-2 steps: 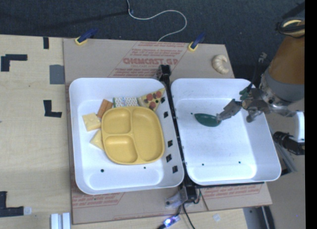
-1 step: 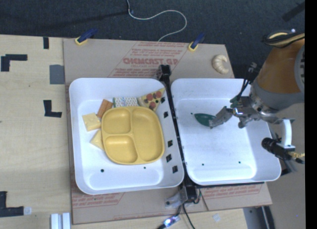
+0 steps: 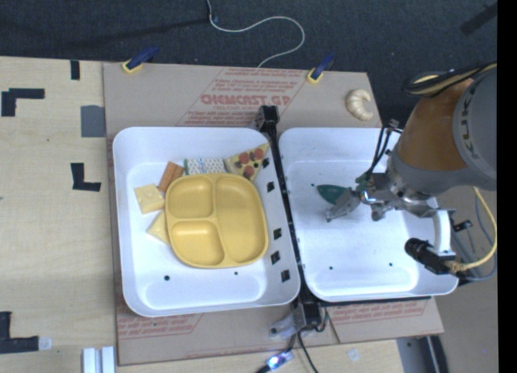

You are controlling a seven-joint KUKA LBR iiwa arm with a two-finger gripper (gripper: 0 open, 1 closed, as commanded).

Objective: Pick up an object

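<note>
Two fingers visible on the jaws (image 3: 355, 204), spread apart, nothing pinched between them. One finger (image 3: 339, 208) angles down-left toward the bin floor, the other sits toward the wrist side. I read them as low over the right bin (image 3: 363, 282), near its middle.

Nearest candidate is a small dark green object (image 3: 329, 193), lying on the right bin floor just beside the jaws, up and to the left of the fingertips in the camera view. Too small for me to call its long axis or its shape. Can't tell whether the near finger touches it.

My take: the pick is not made yet. Next move needs the jaws shifted slightly toward the left bin (image 3: 133, 282) and the back wall so the green piece sits between the fingers, then close.

Farther out: yellow divided plate (image 3: 216, 220) in the left bin, with flat food-shaped pieces (image 3: 150, 198) tucked around its upper-left edge. Well apart from the jaws.
</note>
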